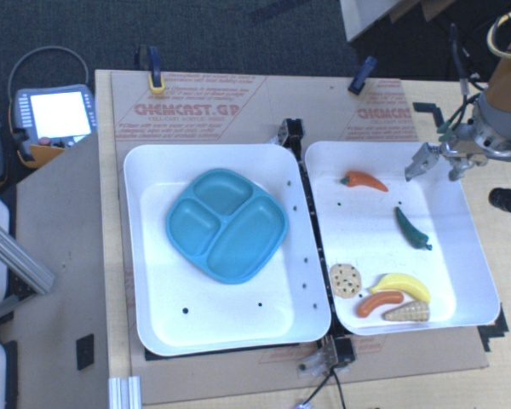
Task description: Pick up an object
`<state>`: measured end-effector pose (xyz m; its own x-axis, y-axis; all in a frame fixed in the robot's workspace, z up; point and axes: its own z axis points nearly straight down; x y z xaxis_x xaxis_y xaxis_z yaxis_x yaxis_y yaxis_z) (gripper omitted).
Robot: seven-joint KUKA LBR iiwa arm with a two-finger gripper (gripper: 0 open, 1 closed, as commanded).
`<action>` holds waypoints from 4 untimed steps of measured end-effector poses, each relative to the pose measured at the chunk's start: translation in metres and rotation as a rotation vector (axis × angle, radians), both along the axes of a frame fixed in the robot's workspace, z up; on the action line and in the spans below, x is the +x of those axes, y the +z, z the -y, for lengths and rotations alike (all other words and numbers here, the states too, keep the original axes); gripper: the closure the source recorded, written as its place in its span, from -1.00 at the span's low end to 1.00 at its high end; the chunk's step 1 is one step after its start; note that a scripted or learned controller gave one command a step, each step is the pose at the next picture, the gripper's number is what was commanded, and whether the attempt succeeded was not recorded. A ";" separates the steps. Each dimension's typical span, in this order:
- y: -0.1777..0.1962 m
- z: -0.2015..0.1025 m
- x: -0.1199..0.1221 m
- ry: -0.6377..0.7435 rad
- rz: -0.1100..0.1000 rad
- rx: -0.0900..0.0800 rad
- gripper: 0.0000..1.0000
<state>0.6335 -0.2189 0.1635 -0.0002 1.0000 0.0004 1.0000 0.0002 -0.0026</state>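
Observation:
The right bin [468,220] holds several toy foods. An orange carrot [364,181] lies near its back left, and a dark green pepper [411,228] lies in the middle. A round cookie [345,279], a yellow banana [402,285], a red sausage [380,302] and a tan cone [406,313] cluster at the front. My gripper [437,165] hovers over the bin's back right corner, open, with nothing between its fingers. It is to the right of the carrot and behind the pepper.
A blue divided plate [227,224] lies in the left bin [145,254]. A black clamp [291,131] sits at the back between the bins. A tablet [58,114] stands off the bench at the far left.

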 end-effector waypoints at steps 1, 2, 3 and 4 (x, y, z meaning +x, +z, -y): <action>-0.060 0.003 0.006 0.001 -0.002 0.001 -1.00; -0.078 -0.002 0.008 0.004 0.002 0.007 -1.00; -0.067 0.000 0.008 0.004 0.004 0.001 1.00; -0.005 -0.006 0.007 0.001 0.010 -0.003 1.00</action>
